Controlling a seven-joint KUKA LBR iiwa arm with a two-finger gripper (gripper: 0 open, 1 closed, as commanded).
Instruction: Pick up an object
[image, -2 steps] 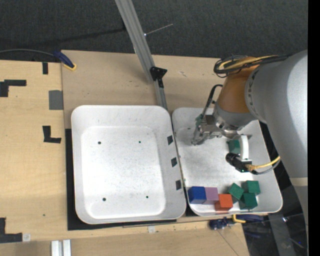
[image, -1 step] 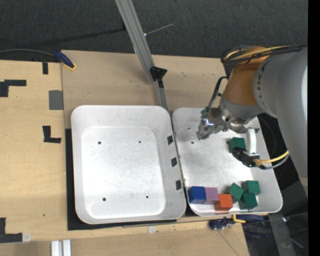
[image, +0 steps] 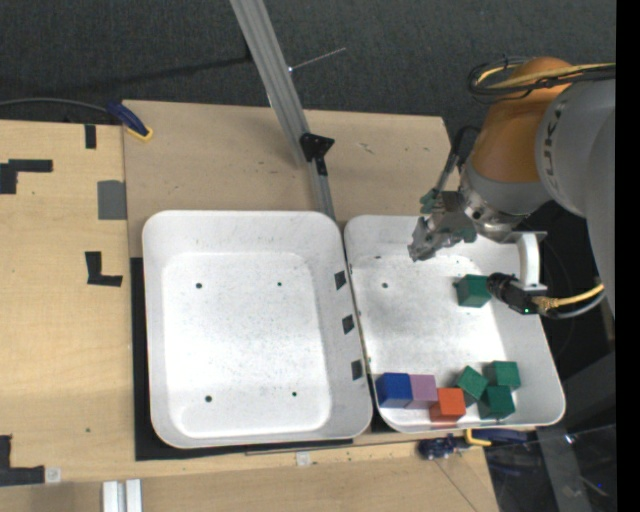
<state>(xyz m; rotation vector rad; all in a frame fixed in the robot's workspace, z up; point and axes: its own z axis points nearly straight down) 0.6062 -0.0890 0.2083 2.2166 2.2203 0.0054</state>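
Clustered along the near edge of the right shallow white plastic bin (image: 400, 250) sit a blue cube (image: 394, 388), a lilac cube (image: 424, 387), an orange cube (image: 450, 402) and three green blocks (image: 490, 386). Another green block (image: 472, 291) lies apart, farther back. Near it, the claw (image: 428, 243) hovers above the bin floor, holding nothing visible; its spread is unclear.
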